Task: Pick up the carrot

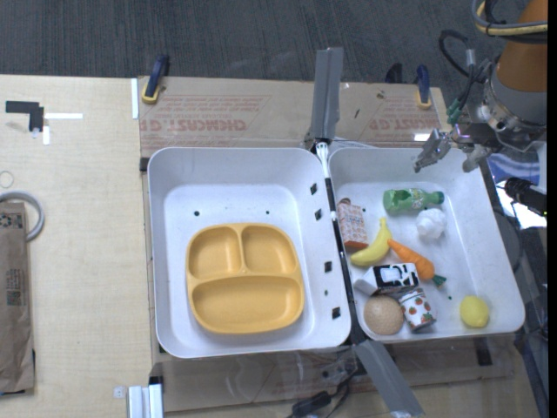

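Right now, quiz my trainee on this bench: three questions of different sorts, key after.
1. True or false: the carrot lies in the left bin.
2. Which item touches the carrot's left end? A) lemon B) banana C) plate
3. Fill in: the claw hovers over the right bin's ____ edge, near or far.

Key: 1 false; 2 B; 3 far.
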`<state>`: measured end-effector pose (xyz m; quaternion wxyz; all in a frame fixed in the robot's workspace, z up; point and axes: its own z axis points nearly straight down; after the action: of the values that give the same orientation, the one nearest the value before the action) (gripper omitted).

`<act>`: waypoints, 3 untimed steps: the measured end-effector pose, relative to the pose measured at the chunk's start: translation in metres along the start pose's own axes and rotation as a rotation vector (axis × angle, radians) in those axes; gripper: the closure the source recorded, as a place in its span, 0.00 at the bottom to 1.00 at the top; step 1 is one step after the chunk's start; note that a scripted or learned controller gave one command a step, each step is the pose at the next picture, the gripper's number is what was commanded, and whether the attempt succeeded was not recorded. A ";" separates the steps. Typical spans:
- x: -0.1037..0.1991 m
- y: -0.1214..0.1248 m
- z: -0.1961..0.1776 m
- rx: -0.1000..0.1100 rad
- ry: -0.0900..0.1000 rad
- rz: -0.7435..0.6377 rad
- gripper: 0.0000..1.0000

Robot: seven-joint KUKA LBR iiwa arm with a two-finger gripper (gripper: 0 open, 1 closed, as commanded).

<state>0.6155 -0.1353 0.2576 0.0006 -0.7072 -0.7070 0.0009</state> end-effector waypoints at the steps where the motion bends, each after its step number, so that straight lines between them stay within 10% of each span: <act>1: 0.010 -0.067 0.132 0.001 0.000 -0.021 0.00; 2: -0.032 -0.050 0.160 -0.001 0.000 -0.036 0.00; 3: 0.015 -0.117 0.166 -0.001 0.000 -0.202 0.00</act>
<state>0.4980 -0.1203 0.0915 0.0003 -0.6321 -0.7749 0.0003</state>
